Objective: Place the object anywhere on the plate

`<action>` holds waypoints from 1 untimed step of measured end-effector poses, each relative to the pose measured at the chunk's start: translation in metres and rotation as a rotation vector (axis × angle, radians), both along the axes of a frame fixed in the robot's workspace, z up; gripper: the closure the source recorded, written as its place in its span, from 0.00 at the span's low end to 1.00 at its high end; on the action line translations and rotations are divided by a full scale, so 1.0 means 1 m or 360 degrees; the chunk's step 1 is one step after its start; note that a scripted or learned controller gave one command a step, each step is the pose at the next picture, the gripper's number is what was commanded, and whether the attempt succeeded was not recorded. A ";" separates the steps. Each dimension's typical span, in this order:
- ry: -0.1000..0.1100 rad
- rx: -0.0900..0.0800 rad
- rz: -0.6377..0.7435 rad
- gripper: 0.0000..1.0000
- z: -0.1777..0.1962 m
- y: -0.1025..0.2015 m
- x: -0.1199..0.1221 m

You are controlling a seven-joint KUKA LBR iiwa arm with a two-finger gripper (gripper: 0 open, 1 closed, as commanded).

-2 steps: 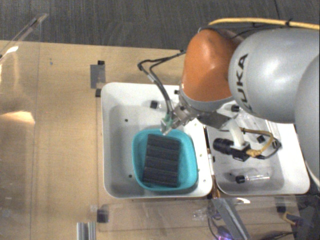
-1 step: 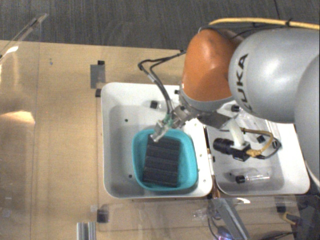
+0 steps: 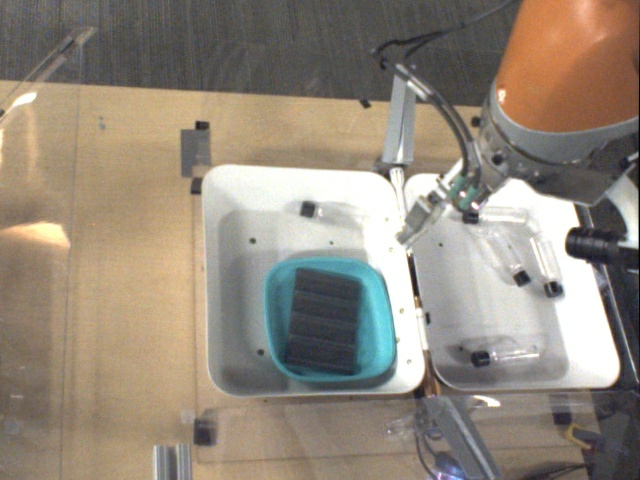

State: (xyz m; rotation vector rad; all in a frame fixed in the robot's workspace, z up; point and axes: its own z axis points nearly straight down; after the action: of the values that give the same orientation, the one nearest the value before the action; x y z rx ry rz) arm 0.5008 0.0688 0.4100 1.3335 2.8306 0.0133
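Observation:
A teal plate [image 3: 377, 320] lies in the left bin [image 3: 232, 268], toward its front right. A dark grey ribbed block [image 3: 322, 320] rests flat on the plate, filling most of its middle. My gripper [image 3: 418, 220] hangs above the divide between the two bins, up and to the right of the plate and apart from the block. Nothing shows in it.
A small clear vial with a black cap [image 3: 318, 209] lies at the back of the left bin. The right bin [image 3: 455, 298] holds several clear vials with black caps [image 3: 530, 260], one near its front [image 3: 500, 353]. The big orange-banded arm [image 3: 570, 48] looms over the right bin's back.

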 end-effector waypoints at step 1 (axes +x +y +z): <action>-0.0019 0.0001 0.0012 1.00 0.013 0.002 0.002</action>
State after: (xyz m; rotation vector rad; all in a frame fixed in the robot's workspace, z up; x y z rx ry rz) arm 0.5031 0.0707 0.4226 1.3184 2.8258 0.0227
